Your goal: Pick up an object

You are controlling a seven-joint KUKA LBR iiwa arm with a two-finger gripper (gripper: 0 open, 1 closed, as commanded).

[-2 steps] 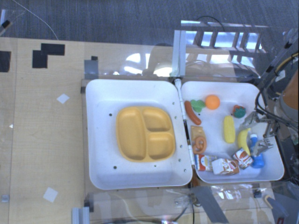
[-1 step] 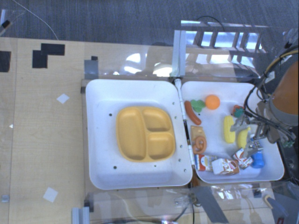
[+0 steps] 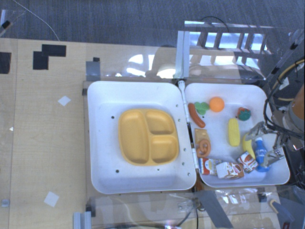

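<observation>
The bench [image 3: 43, 142] is pale wood, smooth, with black square marks at its far left. On it sit two shallow white plastic bins with rounded corners. The left bin [image 3: 102, 128], well left of the pincer, holds a yellow tray [image 3: 147, 136] with three moulded hollows. The right bin [image 3: 259, 94] lies under the pincer and holds small toy foods. The grey arm [image 3: 295, 113] comes in from the right edge, its wrist low over the bin's near right corner.

The pincer [image 3: 268, 144] has its two metal fingers spread apart, one on each side of a blue bottle [image 3: 260, 151]; nothing is clamped. Just left of it lies a yellow corn cob [image 3: 233, 131]. Nearer the front are crumpled red and white packets [image 3: 228, 169]; their print is too small to read. Further left are a pretzel packet [image 3: 203, 145], a red sausage [image 3: 196, 115], a green lump [image 3: 202, 107] and an orange ball [image 3: 217, 104].
</observation>
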